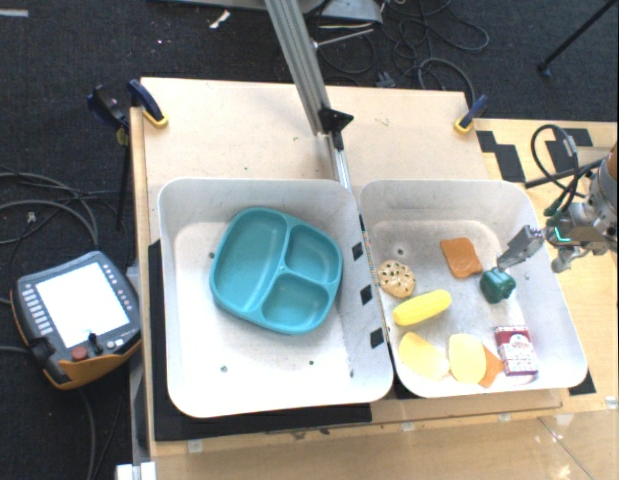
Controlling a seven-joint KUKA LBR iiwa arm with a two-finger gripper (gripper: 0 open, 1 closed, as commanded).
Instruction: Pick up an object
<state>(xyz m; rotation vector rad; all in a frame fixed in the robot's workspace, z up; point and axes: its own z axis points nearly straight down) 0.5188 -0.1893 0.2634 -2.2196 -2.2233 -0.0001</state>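
Gripper [542,253]: at the right bin's right rim, reaching in from the right; one finger points down-left over the bin, the other sits out by the rim; fingers spread apart, nothing between them.
Right bin [429,196]: white, shallow; the gripper hangs over its right wall, upper half.
Green block [498,286]: just below-left of the nearer fingertip, close under it; whether they touch I cannot tell.
Orange piece [461,257]: left of the gripper, near, apart from the green block.
Cookie [395,278]: farther left, by the bin's left wall.
Banana [422,307]: below-left of the gripper, just beside the cookie.
Yellow slices [444,356]: well below-left, near the bin's front wall; two lie side by side, with an orange bit at their right edge.
Red box [515,351]: below the gripper, near the front-right corner of the bin.
Open room: bare floor in the right bin's upper part, left and up-left of the gripper; a gap between the green block and the red box.
Left bin [189,368]: well left of the gripper, its wall meeting the right bin's.
Blue tray [277,270]: three compartments, lying mid left bin, with bare floor all round it.
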